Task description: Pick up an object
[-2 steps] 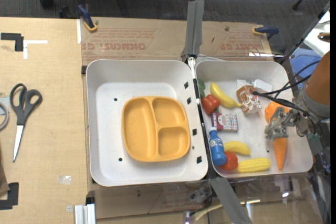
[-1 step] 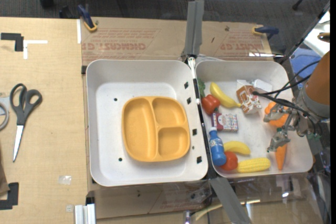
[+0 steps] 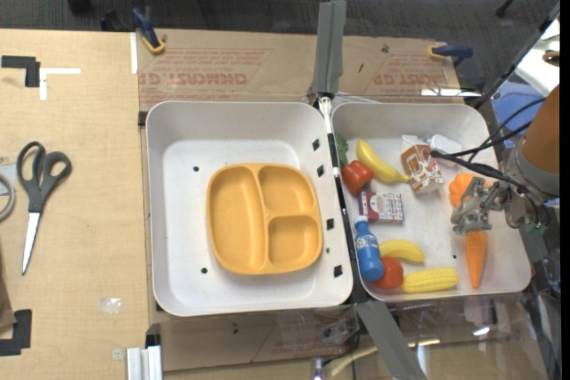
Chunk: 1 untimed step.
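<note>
The right bin (image 3: 419,113) holds several toy foods. A banana (image 3: 378,163) and a red pepper (image 3: 355,177) lie near its left wall, with a small pink box (image 3: 383,207) below them. A blue bottle (image 3: 366,250), a red tomato (image 3: 389,273), a second banana (image 3: 403,250) and a corn cob (image 3: 430,280) lie along the front. A brown-and-white packet (image 3: 421,168) sits at the back. My gripper (image 3: 470,211) hangs low at the bin's right side, just above the top of a carrot (image 3: 476,256) and beside an orange piece (image 3: 460,189).
The left bin (image 3: 174,191) holds a yellow divided plate (image 3: 264,218). Scissors (image 3: 37,182) lie on the bench at the far left. Black cables (image 3: 468,157) run from the arm across the right bin's back corner. A grey divider post (image 3: 329,49) stands between the bins.
</note>
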Motion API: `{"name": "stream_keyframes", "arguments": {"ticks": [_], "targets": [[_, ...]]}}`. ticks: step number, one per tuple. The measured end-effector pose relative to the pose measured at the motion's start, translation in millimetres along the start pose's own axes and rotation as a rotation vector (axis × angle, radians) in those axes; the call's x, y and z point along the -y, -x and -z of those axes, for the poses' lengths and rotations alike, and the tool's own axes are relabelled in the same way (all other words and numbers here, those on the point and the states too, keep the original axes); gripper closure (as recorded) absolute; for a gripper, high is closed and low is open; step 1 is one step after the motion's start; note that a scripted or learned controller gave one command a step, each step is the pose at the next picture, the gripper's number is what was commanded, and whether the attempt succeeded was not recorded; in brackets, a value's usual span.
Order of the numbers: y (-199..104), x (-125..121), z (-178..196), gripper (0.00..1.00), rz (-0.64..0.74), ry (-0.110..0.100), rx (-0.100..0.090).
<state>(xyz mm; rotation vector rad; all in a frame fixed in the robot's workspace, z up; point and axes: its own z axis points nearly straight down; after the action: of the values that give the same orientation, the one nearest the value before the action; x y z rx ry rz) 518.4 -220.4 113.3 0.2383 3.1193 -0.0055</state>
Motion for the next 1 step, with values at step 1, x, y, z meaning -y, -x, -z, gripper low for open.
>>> {"name": "stream_keyframes", "arguments": {"ticks": [1], "targets": [[-23.2, 4.6, -20.4, 1.00, -0.320, 0.001, -0.011]]}}
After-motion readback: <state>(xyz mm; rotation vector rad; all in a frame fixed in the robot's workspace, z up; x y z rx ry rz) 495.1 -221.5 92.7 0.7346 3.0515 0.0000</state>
